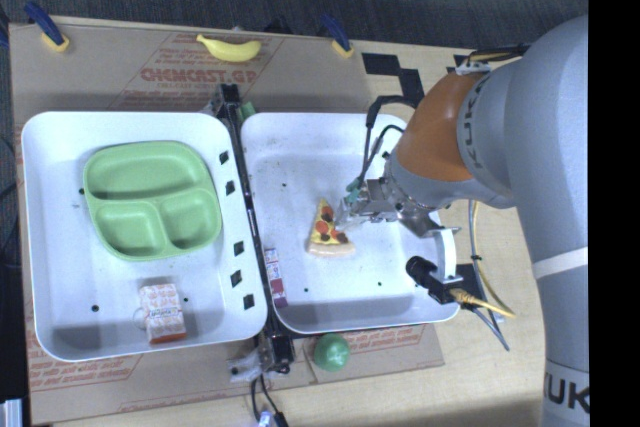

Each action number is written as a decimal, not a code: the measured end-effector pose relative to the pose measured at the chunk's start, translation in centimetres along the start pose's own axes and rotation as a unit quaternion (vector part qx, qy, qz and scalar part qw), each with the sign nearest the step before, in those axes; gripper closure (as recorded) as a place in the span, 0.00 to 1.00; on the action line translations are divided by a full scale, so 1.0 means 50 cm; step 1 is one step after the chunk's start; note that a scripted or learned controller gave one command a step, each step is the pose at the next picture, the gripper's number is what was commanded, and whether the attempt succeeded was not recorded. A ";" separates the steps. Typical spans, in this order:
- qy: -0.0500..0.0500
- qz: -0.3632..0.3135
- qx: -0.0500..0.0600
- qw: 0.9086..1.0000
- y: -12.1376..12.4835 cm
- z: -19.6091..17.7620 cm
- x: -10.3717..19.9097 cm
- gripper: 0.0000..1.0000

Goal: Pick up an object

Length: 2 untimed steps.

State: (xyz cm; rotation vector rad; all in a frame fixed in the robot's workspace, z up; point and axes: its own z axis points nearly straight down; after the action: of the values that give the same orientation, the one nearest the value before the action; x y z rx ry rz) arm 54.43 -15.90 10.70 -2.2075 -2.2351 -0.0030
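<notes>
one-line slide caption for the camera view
Gripper poised beside the pizza slice in the right bin; green tray in the left.

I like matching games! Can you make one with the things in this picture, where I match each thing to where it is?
Things:
1. pizza slice
2. green tray
3. banana
4. green ball

Places:
A. on the cardboard behind the bins
B. in the left bin
C. on the bench in front of the right bin
D. in the right bin, beside the gripper

Pairs: 1-D, 2-B, 3-A, 4-C
</notes>
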 end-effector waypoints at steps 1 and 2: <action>-0.002 0.003 -0.001 1.000 -0.044 -0.270 -0.007 1.00; -0.001 0.003 0.000 1.000 -0.045 -0.268 -0.006 0.00</action>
State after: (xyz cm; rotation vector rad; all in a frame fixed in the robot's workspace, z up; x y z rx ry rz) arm 52.17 -16.26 24.12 -2.2164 -2.2291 0.0002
